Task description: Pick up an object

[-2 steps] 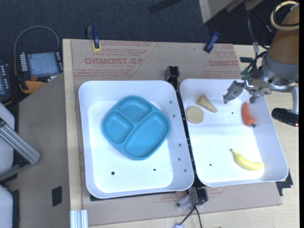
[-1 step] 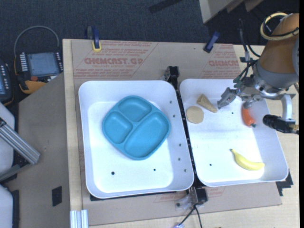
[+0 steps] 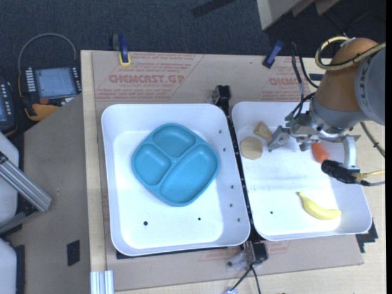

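My gripper [image 3: 292, 141] hangs over the back half of the right bin [image 3: 288, 222], its two grey fingers spread open with nothing between them. Just left of it lie a round tan piece [image 3: 251, 147] and a smaller tan chunk [image 3: 263, 130], both apart from the fingers. An orange piece [image 3: 318, 151] lies just right of the gripper, partly under the wrist. A yellow banana [image 3: 318, 208] rests near the bin's front right corner.
The left bin [image 3: 122, 225] holds a blue divided plate [image 3: 176, 163] in its middle. The arm's orange band [image 3: 343, 84] and a black cable plug [image 3: 338, 171] hang over the right bin's right side. A black clamp [image 3: 222, 94] sits between the bins at the back.
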Motion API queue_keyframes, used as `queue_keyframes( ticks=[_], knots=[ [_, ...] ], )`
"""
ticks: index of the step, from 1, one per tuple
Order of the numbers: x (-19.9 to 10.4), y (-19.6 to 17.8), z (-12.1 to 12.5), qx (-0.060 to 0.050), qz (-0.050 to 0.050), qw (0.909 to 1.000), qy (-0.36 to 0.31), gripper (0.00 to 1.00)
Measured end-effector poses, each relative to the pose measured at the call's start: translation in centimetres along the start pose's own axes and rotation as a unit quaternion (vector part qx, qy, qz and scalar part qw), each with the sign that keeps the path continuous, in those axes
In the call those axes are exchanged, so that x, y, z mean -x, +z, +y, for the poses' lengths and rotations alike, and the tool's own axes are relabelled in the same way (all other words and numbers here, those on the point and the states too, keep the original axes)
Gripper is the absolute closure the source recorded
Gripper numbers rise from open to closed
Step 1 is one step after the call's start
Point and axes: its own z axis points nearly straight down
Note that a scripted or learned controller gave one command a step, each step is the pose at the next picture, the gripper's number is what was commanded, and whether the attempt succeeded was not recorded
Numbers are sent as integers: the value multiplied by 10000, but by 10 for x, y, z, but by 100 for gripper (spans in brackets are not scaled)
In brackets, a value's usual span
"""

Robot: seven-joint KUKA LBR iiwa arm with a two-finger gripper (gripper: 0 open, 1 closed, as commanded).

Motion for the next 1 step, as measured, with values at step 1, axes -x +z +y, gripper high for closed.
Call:
queue_keyframes(
  ticks=[1],
  knots=[
    [1, -15, 2, 44, -13, 10000, 5, 100]
  ],
)
